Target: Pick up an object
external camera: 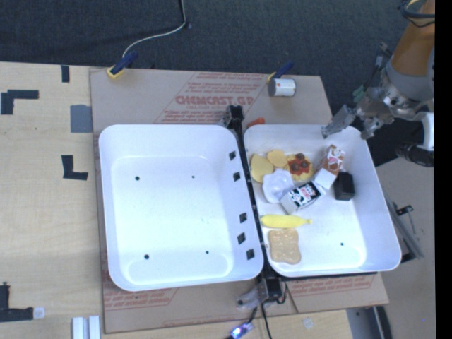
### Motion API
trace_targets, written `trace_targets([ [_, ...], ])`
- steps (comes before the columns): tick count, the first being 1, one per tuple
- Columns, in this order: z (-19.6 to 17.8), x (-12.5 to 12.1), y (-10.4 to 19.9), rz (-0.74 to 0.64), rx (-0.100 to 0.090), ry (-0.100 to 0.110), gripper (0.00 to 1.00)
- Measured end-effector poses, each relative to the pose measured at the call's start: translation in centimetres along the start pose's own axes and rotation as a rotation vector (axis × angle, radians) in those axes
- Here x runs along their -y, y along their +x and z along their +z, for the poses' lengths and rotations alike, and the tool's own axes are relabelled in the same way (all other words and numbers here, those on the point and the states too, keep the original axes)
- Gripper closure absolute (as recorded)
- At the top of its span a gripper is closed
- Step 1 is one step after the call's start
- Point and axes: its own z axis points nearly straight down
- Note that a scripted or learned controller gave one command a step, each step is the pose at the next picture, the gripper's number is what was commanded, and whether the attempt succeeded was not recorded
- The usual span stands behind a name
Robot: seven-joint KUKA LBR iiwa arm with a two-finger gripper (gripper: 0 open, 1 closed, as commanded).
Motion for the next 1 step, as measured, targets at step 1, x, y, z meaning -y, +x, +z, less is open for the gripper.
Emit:
trace_targets([
  [1,-1.03,-0.03,0.03,-0.001,0.001,0.0,1.0],
])
